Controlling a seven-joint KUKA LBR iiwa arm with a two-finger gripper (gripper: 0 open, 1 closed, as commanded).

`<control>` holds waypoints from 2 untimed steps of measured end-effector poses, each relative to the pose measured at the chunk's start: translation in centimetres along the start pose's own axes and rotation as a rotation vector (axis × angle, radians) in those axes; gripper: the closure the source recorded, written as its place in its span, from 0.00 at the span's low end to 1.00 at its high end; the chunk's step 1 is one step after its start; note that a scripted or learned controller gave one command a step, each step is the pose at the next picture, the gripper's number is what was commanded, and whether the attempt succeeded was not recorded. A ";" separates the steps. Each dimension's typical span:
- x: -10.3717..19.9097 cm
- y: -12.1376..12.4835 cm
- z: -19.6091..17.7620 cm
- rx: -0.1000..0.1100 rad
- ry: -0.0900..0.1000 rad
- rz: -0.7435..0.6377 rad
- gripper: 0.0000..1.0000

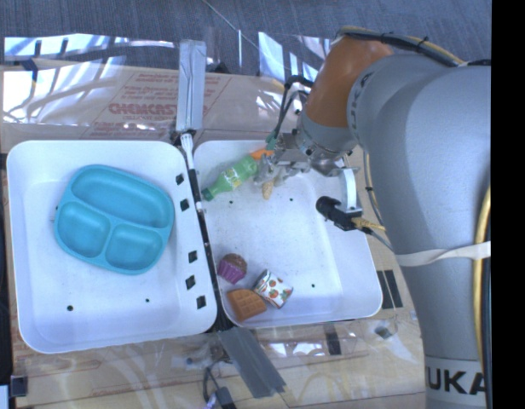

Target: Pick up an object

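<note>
At the upper edge of the right bin [365, 301], the gripper [275, 170] hangs low beside a green bottle [230, 177].

This looks like the approach before a grasp: the bottle lies tilted on the bin floor at centre frame, its wider end just beside the gripper; whether they touch, and whether the gripper is apart or together, I cannot tell. A purple cupcake [232, 267], a small printed can [274, 289] and a brown biscuit-like piece [245, 302] lie lower down, and a blue divided tray [114, 218] sits at left. Next, probably centring over the bottle's body.
</note>
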State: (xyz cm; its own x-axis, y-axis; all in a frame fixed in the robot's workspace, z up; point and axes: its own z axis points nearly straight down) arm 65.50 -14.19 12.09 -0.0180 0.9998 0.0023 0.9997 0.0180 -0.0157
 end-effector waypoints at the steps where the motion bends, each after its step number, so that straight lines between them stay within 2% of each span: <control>1: 0.0 0.0 -1.0 0.000 -0.001 -0.004 1.00; 2: 0.0 0.0 -1.0 0.000 -0.001 -0.004 0.00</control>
State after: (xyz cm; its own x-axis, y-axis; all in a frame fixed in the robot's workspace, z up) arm 65.53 -14.19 13.07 -0.0223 0.9997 0.0015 0.9996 0.0224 -0.0162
